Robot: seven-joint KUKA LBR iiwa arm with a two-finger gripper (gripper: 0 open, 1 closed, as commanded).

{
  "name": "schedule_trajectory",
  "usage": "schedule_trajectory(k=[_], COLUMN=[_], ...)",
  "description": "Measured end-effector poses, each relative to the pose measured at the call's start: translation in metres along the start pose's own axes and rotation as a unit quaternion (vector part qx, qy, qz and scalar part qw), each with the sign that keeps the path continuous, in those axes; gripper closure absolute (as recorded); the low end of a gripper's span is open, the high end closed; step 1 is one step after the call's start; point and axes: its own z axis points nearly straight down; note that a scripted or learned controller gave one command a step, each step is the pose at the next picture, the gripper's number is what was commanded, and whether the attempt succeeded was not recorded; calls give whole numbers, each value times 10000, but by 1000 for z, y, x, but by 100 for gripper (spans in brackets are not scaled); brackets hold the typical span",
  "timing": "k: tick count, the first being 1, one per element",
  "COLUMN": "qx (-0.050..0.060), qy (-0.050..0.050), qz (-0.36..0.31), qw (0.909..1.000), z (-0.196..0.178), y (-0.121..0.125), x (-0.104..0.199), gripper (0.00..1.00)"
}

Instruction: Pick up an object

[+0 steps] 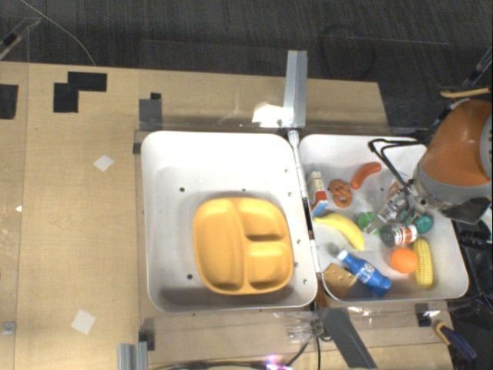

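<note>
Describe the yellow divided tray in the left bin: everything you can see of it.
The yellow divided tray looks like moulded plastic, a rounded square with soft corners. It has three compartments: one long one down its left side and two smaller ones stacked on its right. It lies flat, open side up, a little tilted relative to the bin's walls, with nothing in its compartments. It sits on the floor of the left bin, towards the near right part, close to the wall shared with the right bin. The gripper is far off, over the right bin.
</note>
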Motion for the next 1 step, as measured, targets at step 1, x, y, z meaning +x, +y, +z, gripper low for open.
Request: schedule_trajectory(k=[1], qx=[-2], qy=[10], qz=[-10], qw=[10000], z=[1], y=[1], x=[1], gripper=[0])
